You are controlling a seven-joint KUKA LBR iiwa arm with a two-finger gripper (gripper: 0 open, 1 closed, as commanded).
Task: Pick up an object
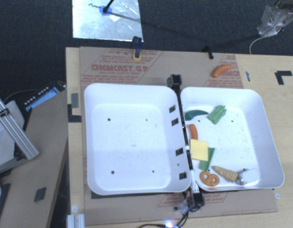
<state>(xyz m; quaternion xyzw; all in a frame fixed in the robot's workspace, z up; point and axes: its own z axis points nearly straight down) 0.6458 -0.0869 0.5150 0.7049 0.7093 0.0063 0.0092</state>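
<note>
A: Camera view: tool (278, 17) sits far top right, well off the bins; whether it is apart or together, cannot tell.

B: Risk?

A: Items in the right bin (267, 127) crowd its left wall; a grasp may clip it.

B: Count?

A: 2 bins, 7 items inside, 1 orange piece (221, 71) on the bench.

Bench (288, 127) with two white bins (132, 141)
</note>
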